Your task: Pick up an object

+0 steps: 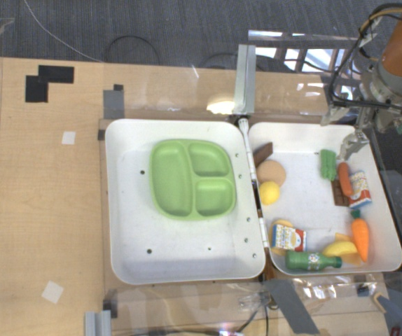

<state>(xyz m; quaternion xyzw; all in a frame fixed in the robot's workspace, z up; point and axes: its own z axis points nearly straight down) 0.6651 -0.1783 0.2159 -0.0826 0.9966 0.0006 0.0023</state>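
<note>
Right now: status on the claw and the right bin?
Claw above right bin's far right corner, holding nothing. Nearest: green block, sausage. Green tray in left bin.

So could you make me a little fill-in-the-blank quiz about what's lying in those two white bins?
1. The green divided tray lies in the ____ bin.
2. The tray has ____ compartments.
3. The green bottle lies on its side along the right bin's ____ edge.
4. The small ball beside the brown egg is ____ in colour.

Missing words: left; three; near; yellow
</note>
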